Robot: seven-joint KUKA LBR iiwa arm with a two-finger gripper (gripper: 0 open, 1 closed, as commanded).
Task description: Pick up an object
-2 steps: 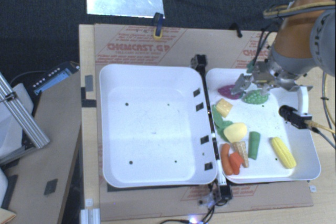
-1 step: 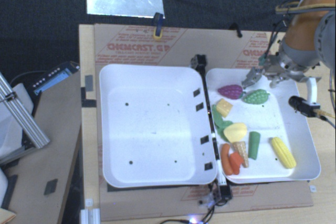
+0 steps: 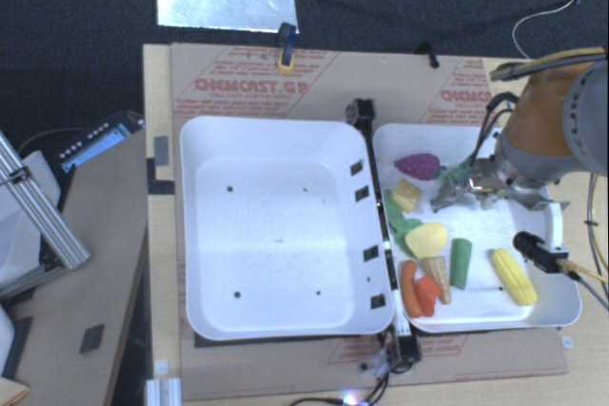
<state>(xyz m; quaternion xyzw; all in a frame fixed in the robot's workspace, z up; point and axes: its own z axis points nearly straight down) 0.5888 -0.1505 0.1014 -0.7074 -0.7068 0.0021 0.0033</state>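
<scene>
Hovering beside the purple toy point(image 3: 418, 165), the gripper point(image 3: 449, 195) is showing no clear state; light, stiff, slick plastic is inviting a mid-body pinch.

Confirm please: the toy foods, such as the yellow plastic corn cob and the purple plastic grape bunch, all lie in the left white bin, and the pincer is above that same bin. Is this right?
The bin is wrong. The camera view shows the yellow plastic corn cob and the purple plastic grape bunch in the right white bin, with the pincer above that same bin.

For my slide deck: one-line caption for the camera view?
Gripper hovers over right bin of toy food, near purple piece.
</scene>
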